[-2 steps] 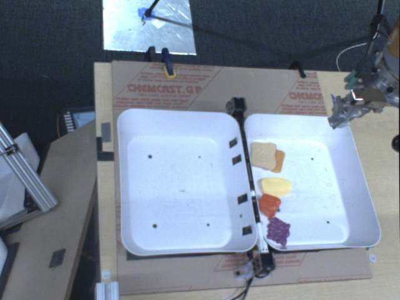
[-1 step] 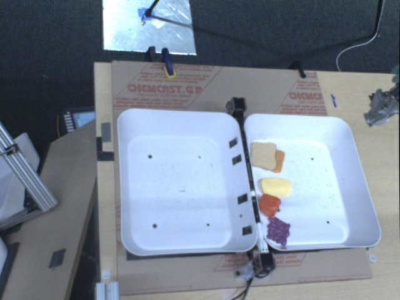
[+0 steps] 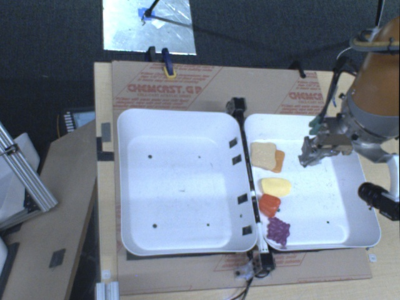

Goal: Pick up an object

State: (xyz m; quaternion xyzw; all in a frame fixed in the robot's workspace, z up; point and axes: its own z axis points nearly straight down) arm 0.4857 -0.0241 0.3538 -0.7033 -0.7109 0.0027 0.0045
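I see two white bins side by side on the bench. The left bin (image 3: 181, 180) has bare floor. The right bin (image 3: 325, 217) carries all the candidates, bunched along its left wall next to the divider.

My arm (image 3: 375, 86) comes in from the right, and the gripper (image 3: 310, 157) hangs over the right bin's upper middle. I cannot tell how it is set from this slant, and nothing shows in it, so I count no grasp.

Largest to smallest, the objects run in a rough column down the left side of that bin. The tan bread slice (image 3: 264, 155) is top, with an orange piece (image 3: 279, 161) tucked against its right edge, touching. Below sits the yellow piece (image 3: 275, 186), long axis lying roughly left-right. Then the red-orange piece (image 3: 269, 204) just under it, nearly touching. The purple cluster (image 3: 278, 230) is lowest, near the front rim.

Key relation: the bread slice and orange piece lie to the gripper's left in this view, near, at about the same height in frame. They're the closest targets. The rest lie left and toward the front, farther off.

My judgement: the next move is a short shift left toward the divider, then descend. Risk is crowding, since bread and orange piece touch, and the bin wall is close.
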